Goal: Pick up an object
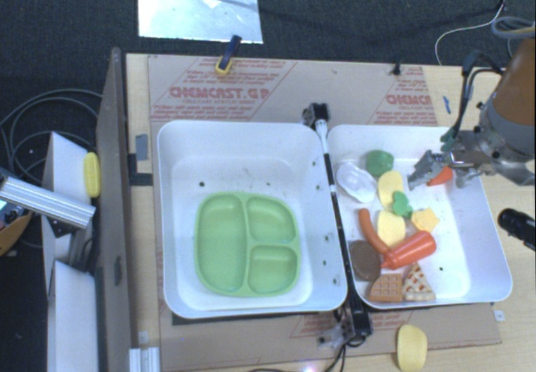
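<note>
My jaws (439, 167) sat over the right white plastic bin's (481, 266) upper right part, pinching a small orange carrot-shaped toy (441, 178); its tip poked out just below them. Left of the jaws: green rounded toy (378, 161), clear plastic piece (357, 183), yellow corn-like toy (389, 188). Below and left: red sausage-shaped toy (410, 249), brown round patty (364, 260), waffle square (386, 287). Far left, a green divided plate (248, 243) lay in the left white bin (180, 152). A yellow toy (410, 346) lay on the worktop (276, 81), well below.

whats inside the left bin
One green divided tray lies in the left bin, its three compartments bare. The bin floor beneath the tray is covered, so nothing can be said about it.
</note>
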`<state>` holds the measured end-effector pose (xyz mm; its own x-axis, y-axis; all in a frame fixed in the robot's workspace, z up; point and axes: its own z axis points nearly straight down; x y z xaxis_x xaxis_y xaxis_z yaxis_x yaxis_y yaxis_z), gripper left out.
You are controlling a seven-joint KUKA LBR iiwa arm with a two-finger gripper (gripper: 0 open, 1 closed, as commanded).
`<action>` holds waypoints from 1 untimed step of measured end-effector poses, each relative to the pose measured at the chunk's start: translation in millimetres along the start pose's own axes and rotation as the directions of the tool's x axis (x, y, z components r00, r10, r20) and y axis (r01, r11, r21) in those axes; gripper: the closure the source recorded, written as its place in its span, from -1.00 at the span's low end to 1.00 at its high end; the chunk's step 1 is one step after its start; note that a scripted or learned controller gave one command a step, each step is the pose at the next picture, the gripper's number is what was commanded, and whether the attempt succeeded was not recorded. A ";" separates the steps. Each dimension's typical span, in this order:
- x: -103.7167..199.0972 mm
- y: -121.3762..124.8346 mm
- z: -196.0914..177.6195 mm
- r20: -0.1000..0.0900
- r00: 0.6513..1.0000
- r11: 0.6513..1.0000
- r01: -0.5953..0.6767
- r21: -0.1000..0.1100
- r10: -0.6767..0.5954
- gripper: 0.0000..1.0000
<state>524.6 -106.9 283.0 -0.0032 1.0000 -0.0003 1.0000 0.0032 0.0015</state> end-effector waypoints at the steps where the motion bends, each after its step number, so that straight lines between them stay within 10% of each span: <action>1: 20.8 60.7 118.3 -0.001 1.000 1.000 0.004 0.001 -0.004 -1.00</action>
<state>585.3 -86.0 164.8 -0.0077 1.0000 0.0003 1.0000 0.0077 0.0001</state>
